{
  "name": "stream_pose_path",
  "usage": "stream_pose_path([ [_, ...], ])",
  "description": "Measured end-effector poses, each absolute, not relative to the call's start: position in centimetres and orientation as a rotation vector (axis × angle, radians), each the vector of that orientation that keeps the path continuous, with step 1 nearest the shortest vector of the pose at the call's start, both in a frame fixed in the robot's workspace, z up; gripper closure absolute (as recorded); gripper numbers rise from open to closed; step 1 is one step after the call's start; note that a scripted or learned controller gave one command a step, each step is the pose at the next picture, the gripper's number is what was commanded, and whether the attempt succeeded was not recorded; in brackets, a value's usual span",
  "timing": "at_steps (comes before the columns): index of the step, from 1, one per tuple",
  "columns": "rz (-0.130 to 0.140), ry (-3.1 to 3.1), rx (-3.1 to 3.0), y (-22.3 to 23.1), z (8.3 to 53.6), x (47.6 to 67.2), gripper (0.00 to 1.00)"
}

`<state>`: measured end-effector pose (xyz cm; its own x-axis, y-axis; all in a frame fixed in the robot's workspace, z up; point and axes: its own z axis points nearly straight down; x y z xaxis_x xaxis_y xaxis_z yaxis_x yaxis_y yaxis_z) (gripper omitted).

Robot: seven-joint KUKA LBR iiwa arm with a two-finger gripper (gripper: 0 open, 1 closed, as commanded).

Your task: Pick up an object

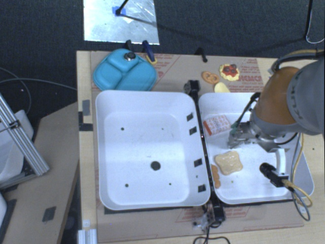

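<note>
- Camera view, the arm: the grey arm with an orange band (277,98) reaches in from the right over the right-hand shallow white bin (244,189), and its gripper (237,136) hangs low inside the left half of that bin
- Whether the gripper is open or closed cannot be told from this angle, nor whether it has hold of anything
- Camera view, the right bin: a red-and-white flat packet (217,124) lies just left of the gripper, close to it; whether they touch is unclear
- A tan toast-shaped slice (228,162) lies flat on the bin floor just below the gripper, apart from the packet
- A small orange-brown strip (215,177) lies beside the slice, along the bin's left wall
- Camera view, the left bin: the left-hand shallow white bin (137,136) holds a small dark round disc (155,165) near the middle of its floor
- Camera view, behind the bins: on the tan bench top (175,67) rest a light blue plastic divided tray (124,72), a small brown pretzel-shaped piece (209,77), a round yellow piece with red topping (229,71) and a pale yellow rounded piece (221,88), the last just beside the right bin's far rim
</note>
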<state>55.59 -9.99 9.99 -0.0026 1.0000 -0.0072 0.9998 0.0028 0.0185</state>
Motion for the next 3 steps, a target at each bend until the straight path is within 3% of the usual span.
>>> stream_pose_path([
  [1,0.01,2.225,2.207,-8.2,8.5,64.6,1.0],
  [2,0.007,2.225,2.213,-8.3,8.6,64.3,0.0],
  [3,0.011,2.23,2.209,-2.1,19.0,57.5,0.0],
])
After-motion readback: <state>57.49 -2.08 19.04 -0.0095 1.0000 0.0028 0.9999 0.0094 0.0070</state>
